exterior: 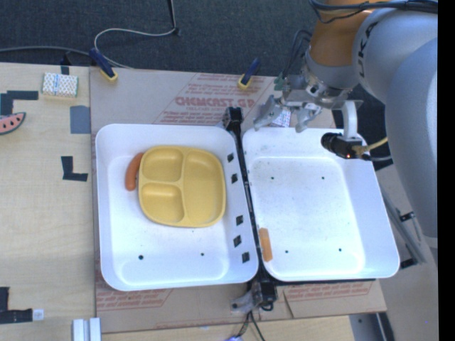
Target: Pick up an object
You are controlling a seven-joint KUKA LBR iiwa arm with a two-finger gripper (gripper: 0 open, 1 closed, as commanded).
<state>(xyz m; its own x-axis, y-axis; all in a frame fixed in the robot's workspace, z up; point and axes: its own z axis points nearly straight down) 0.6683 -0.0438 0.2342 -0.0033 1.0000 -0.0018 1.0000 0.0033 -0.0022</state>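
A yellow divided plate (pixel 181 185) lies in the left bin (pixel 170 268). A small orange sausage-shaped piece (pixel 131 172) lies against the plate's left edge. A second orange piece (pixel 265 244) rests in the right bin (pixel 334 261), close to its left wall near the front. My gripper (pixel 284 117) hangs over the far rim of the right bin, near its back left corner. Its two fingers stand spread apart, open, and I see no object between them. It is far from both orange pieces and from the plate.
Two blue and yellow clamps (pixel 103 64) (pixel 249 73) hold the cardboard sheet at the back. A small patterned sponge (pixel 60 84) and a watermelon-slice toy (pixel 10 123) lie on the wooden bench to the left, among black tape marks.
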